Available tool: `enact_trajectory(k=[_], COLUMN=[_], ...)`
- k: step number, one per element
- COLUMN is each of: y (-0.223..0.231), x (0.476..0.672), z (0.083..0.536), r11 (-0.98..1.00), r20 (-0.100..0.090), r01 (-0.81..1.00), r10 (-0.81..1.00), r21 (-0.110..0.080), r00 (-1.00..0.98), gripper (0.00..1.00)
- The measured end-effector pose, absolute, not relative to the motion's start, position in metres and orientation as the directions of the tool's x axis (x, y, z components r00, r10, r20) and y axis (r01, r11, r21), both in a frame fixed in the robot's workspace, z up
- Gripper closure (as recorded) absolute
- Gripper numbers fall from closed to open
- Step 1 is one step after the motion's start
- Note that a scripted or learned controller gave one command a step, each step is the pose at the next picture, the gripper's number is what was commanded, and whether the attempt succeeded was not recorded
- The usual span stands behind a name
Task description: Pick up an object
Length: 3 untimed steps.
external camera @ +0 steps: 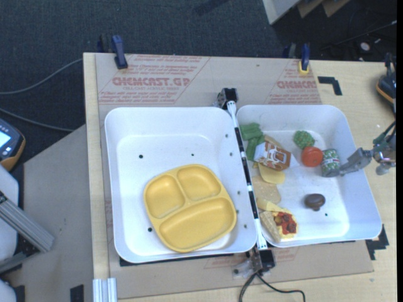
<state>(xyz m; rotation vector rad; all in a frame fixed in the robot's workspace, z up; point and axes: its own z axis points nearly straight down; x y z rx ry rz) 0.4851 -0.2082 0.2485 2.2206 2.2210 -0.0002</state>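
The right bin (352, 222) holds several toy foods. A green pepper piece (252, 133) and a small printed carton (273, 155) lie by its left wall. Broccoli (303, 138), a red tomato (311, 156) and a green can (330, 162) sit near the middle. A brown lump (314, 201) lies lower down, with a pizza slice (281, 221) and pale cheese pieces (272, 175) to the left. My gripper (352, 161) reaches in over the bin's right wall, low, its tip right beside the green can. I see nothing lifted off the bin floor.
The left bin (126, 137) carries a yellow divided plate (189, 207). A black clip (228, 96) and a strip join the two bins along the middle. Blue clamps (118, 50) hold the board at the back edge.
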Motion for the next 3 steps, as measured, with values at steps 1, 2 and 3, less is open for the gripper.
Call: enact_trajectory(k=[1,2,3], y=[-0.181,-0.217,-0.156], x=[0.505,0.590,0.623], z=[0.078,0.085,0.083], r11=[0.002,0.006,0.000], r20=[0.003,0.008,0.001], r01=[1.000,1.000,1.000], r10=[1.000,1.000,1.000], r21=[-0.005,0.001,-0.021], r00=[-0.002,-0.006,0.000], gripper=[0.00,0.00,0.00])
